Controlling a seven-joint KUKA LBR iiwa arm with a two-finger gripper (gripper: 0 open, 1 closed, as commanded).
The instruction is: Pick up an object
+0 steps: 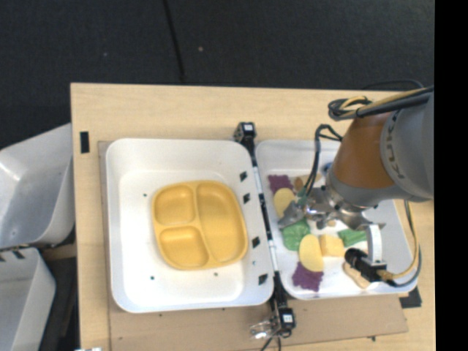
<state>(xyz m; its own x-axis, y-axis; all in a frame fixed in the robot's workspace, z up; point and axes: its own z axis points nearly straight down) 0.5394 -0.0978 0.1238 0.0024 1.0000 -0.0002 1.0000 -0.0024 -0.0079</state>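
Right of centre in the frame, the grey arm with its orange band reaches down into the right bin (406, 218), and its gripper (316, 212) sits low among a heap of small soft objects. Whether it is open or closed, or has hold of anything, cannot be told, since the wrist covers it. A green piece (295, 234) lies just below and left of it, seemingly the nearest candidate; a pale yellow piece (282, 199) lies just left, a round yellow piece (311, 252) below, and purple pieces (278, 182) at upper left. These crowd closely together. At centre left, the left bin (131, 269) holds a yellow divided tray (199, 223), well apart
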